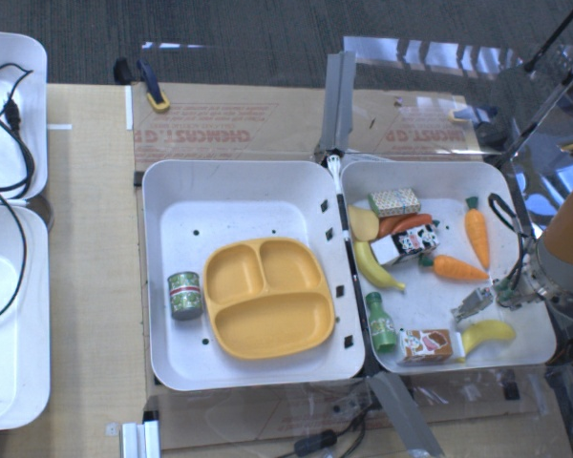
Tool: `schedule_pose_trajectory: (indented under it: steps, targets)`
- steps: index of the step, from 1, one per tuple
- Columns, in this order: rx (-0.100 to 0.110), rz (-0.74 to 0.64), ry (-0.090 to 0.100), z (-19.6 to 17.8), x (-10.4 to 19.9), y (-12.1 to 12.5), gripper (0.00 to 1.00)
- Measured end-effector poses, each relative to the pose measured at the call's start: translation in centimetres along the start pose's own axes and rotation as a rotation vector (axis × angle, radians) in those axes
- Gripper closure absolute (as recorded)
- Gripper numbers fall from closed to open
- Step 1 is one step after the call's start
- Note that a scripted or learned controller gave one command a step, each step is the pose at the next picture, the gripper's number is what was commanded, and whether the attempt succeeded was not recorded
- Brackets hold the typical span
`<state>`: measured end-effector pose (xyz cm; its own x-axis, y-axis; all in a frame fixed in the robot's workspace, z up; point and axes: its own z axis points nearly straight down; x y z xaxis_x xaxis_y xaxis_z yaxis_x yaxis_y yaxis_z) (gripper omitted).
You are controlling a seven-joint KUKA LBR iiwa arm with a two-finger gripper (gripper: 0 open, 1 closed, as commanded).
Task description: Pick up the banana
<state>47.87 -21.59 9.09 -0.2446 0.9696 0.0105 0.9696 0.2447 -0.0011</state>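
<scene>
Crowding the banana (375, 267): bottle (379, 322), potato (362, 223), carton (413, 243).

Orange band (565, 232), metallic grey fingers (477, 301)

A: Any open floor in the right bin (439, 184)?
B: Its middle, between carrots (458, 269) and green bottle (379, 321).
A: Front edge?
B: Crowded: juice carton (428, 345) touching a banana (488, 333).

Red lettering runs across the flattened cardboard sheet (267, 122) behind the bins, printed upside down from this view; it seems to read "CHEMCAST GP". The labels on the small can (183, 294), green bottle (379, 324) and cartons are too small to read.
</scene>
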Motion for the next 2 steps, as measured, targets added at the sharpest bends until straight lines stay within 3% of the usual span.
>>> schedule_pose_trajectory:
  steps: [2]
  targets:
    - [0.0,0.0,0.0,0.0,0.0,0.0,0.0]
